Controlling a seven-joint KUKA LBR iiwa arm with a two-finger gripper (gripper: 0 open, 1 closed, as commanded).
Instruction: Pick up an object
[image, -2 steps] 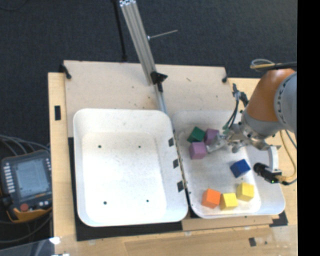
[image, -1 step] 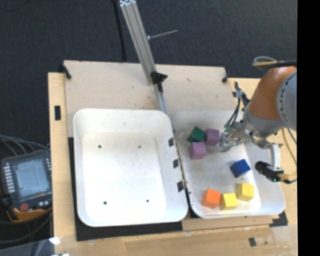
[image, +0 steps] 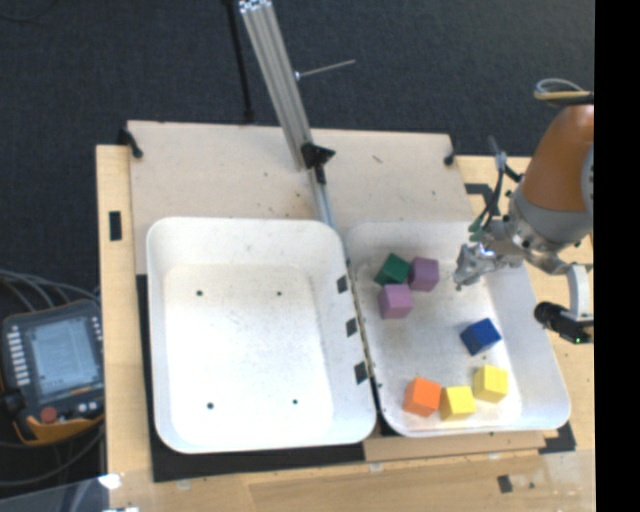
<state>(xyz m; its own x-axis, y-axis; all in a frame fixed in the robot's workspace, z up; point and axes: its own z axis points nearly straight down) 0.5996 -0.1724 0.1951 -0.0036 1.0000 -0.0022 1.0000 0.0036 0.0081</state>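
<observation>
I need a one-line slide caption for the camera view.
Gripper poised over right bin beside purple, green, blue, orange and yellow blocks.

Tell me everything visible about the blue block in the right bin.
The blue block is a small cube of solid, matte colour, possibly foam or painted wood. It rests on the floor of the right bin, turned at an angle to the bin's edges, on the right side about halfway down. Nothing touches it: the two yellow blocks lie below it, the purple blocks to its left, and the pincer is above it in the view, clear of it.
</observation>
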